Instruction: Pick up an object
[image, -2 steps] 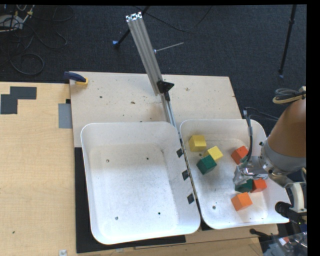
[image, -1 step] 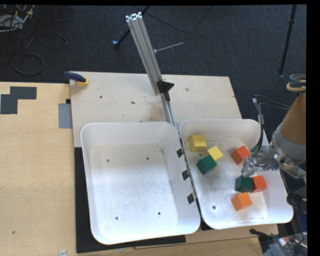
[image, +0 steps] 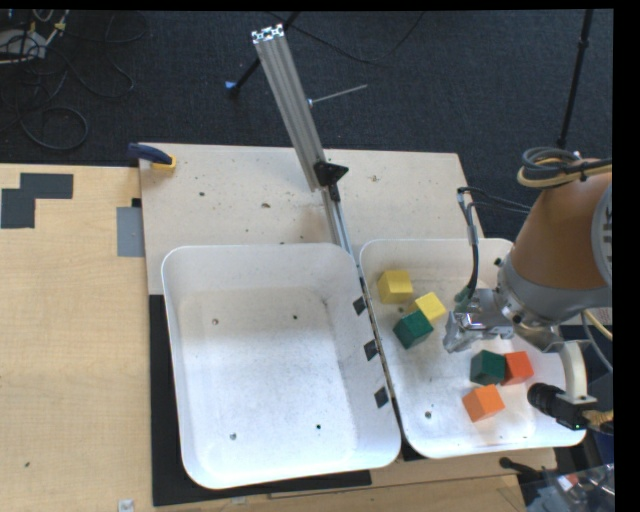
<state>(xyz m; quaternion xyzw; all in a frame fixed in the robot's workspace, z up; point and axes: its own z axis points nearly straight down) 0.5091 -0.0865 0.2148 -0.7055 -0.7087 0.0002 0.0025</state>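
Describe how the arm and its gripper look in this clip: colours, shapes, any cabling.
The arm is a bulky rounded body, orange on top with a grey section beneath. A loop of pale cable rests on its upper end. The gripper is a small silvery metal piece, with a thin dark cable running up behind it.

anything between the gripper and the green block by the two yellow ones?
Nothing: in the camera view, bare white floor of the right bin separates the gripper from the green block.

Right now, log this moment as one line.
hand low in right bin | beside green block | nothing seen held | six blocks in right bin
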